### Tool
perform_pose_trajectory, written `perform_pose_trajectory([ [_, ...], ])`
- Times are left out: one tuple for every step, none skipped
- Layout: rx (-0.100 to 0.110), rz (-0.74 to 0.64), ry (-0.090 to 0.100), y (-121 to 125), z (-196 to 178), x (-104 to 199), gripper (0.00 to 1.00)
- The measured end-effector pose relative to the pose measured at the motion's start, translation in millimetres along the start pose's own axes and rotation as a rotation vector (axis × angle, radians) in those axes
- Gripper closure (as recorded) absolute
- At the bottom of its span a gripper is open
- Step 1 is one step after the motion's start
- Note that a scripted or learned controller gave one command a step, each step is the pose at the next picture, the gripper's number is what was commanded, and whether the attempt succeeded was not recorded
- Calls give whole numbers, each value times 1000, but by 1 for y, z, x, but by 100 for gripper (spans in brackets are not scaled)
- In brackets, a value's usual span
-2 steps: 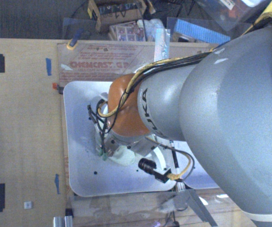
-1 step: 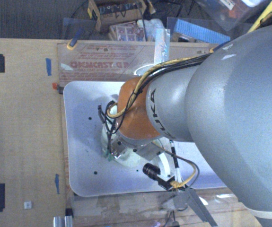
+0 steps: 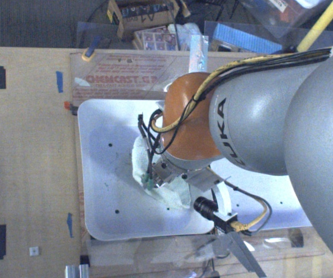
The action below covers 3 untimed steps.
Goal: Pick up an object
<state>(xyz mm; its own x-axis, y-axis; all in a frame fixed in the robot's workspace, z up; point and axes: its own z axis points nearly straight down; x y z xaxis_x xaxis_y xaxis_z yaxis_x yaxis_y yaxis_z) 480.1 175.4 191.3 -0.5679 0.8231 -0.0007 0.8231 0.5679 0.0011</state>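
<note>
The grey arm's gripper (image 3: 152, 179) is down over a pale crumpled cloth-like object (image 3: 172, 194) in the shallow white bin (image 3: 105, 155); this looks like the grasp step, jaw state untellable; next calls for a lift

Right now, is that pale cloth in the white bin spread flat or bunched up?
Bunched up: the pale cloth lies crumpled in the white bin, partly hidden beneath the arm's wrist.

The grey arm (image 3: 282, 114) reaches in from the right, its orange band (image 3: 186, 120) just above the wrist. The gripper (image 3: 152, 178) points down, low under the wrist.
</note>
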Motion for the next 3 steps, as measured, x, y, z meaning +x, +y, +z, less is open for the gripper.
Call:
perform_pose_trajectory([
  [5,195,2,17,67,26,100],
  [3,23,2,-13,85,-16,100],
  [-12,-267,-7,6,97,-1,100],
])
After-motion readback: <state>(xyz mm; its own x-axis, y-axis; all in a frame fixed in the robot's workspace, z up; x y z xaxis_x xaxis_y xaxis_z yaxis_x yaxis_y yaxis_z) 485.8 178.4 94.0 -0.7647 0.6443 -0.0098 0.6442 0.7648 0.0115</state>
